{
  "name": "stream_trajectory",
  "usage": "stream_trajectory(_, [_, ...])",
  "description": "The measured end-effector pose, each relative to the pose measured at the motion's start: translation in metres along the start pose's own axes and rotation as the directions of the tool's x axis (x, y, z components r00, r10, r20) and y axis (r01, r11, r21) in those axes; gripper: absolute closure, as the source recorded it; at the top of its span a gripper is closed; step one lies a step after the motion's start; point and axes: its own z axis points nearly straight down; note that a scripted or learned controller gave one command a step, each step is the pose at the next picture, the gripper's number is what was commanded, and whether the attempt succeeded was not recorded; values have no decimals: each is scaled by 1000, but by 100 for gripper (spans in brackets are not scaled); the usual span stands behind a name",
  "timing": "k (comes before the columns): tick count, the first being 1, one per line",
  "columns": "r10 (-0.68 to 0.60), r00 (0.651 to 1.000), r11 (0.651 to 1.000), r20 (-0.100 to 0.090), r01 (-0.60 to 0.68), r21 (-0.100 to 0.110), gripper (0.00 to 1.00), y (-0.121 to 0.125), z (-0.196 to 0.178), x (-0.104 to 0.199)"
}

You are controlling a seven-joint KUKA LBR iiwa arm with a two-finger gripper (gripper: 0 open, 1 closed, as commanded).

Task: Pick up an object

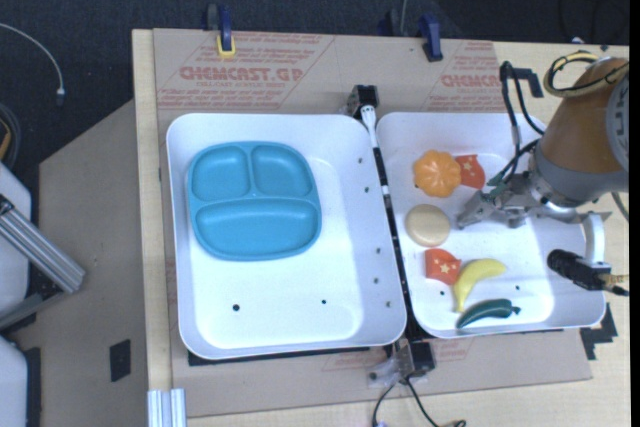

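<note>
Beside the orange fruit (437,173) and beige ball (428,225), jaws (472,212)

Bright, even overhead light; white bins (285,335) glare slightly, shadows soft, focus mildly soft.

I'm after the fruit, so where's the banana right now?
The banana lies in the right bin, near its front edge, between the red piece on its left and the green pepper just in front.
</note>
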Motion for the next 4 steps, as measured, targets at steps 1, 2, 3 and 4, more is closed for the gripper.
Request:
stream_trajectory(1, [0,1000,1000,3,0,-7,100,2,-14,-1])
stream_trajectory(2, [-1,1000,1000,5,1,-13,100,1,-78,-3])
stream_trajectory(3, [-2,1000,1000,4,2,-12,100,2,-122,-2])
stream_trajectory(4, [-2,1000,1000,6,2,-14,100,-2,-184,-7])
